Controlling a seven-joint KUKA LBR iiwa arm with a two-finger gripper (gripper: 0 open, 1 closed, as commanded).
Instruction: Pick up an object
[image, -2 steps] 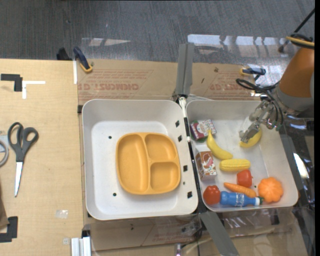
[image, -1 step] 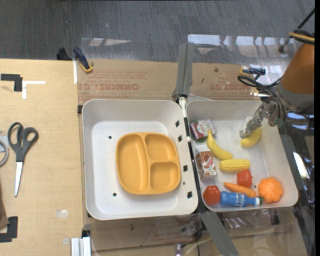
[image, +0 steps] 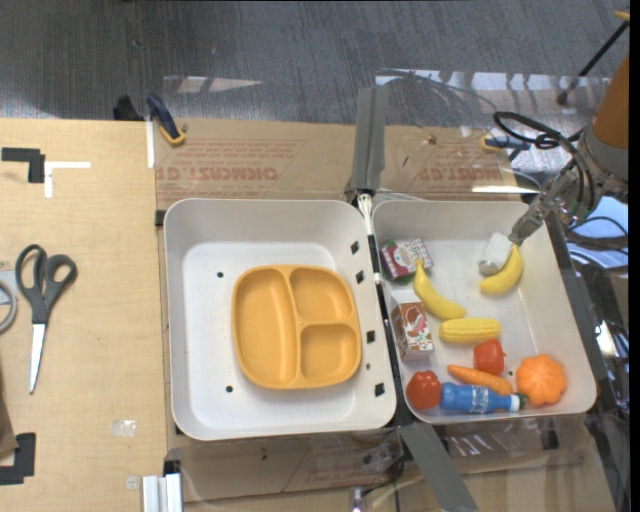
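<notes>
The right bin (image: 570, 300) holds several toy foods. Two bananas lie in it, one (image: 437, 293) mid-bin and one (image: 504, 272) toward the back right. Around them are a corn cob (image: 470, 329), a carrot (image: 478, 378), an orange pumpkin (image: 541, 380), a blue bottle (image: 478, 401), a red tomato (image: 423, 390), a small red piece (image: 488, 355), a brown carton (image: 412, 330) and a red packet (image: 403, 258). My gripper (image: 526, 226) reaches down at a slant from the upper right. Its tip is just above a small white object (image: 495, 249) beside the back banana. Nothing is visibly held.
The left bin (image: 190, 300) holds a yellow divided plate (image: 297, 326). Scissors (image: 40, 290) lie on the wooden bench at far left. A blue clamp (image: 163, 118) sits at the back. Black cables (image: 530, 132) hang near the arm (image: 610, 120) at the upper right.
</notes>
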